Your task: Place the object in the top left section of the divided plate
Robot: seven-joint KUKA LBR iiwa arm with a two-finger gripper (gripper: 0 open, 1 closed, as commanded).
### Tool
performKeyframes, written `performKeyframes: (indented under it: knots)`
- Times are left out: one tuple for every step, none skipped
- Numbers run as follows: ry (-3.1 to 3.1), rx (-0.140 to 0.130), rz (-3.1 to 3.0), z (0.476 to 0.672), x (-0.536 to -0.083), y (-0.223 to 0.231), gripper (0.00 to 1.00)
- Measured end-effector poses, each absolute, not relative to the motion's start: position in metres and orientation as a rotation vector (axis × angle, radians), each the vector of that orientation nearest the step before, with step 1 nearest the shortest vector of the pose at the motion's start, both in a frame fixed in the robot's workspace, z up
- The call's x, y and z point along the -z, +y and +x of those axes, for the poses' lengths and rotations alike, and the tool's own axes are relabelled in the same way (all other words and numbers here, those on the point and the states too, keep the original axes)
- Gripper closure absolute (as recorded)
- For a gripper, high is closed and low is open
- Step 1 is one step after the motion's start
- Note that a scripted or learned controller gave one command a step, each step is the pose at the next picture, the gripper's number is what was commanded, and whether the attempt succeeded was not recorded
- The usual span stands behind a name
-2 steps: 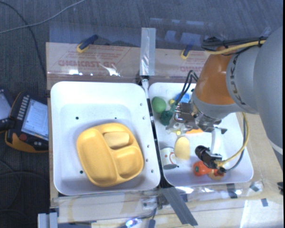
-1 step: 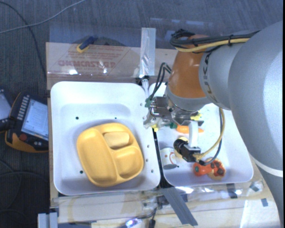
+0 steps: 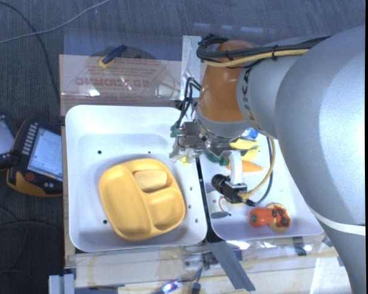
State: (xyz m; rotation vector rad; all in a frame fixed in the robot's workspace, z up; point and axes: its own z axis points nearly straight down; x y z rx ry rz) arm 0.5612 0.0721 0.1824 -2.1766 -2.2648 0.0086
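Arm over the divider, yellow plate [image 3: 142,198] waiting in the left bin [image 3: 89,127].

The claw [image 3: 189,147] hangs just right of the plate's far edge, at the wall between the bins; can't tell if it's spread or pinching anything. Candidates lie in the right bin [image 3: 306,225], right of the plate: an orange toy [image 3: 270,217], a carrot-like piece [image 3: 251,166]. Which one's the object, can't say. They look light, hard, a bit slick — grab across the narrow middle.
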Motion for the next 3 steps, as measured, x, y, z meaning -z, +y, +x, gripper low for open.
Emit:
performKeyframes:
  knots:
    - [-2.265,-0.009,-2.177,0.5613,-0.1825,0.0721,0.00]
    - [-2.262,-0.014,-2.176,0.5608,-0.1902,0.0713,1.00]
    - [-2.263,-0.015,-2.176,0.5608,-0.1901,0.0713,0.00]
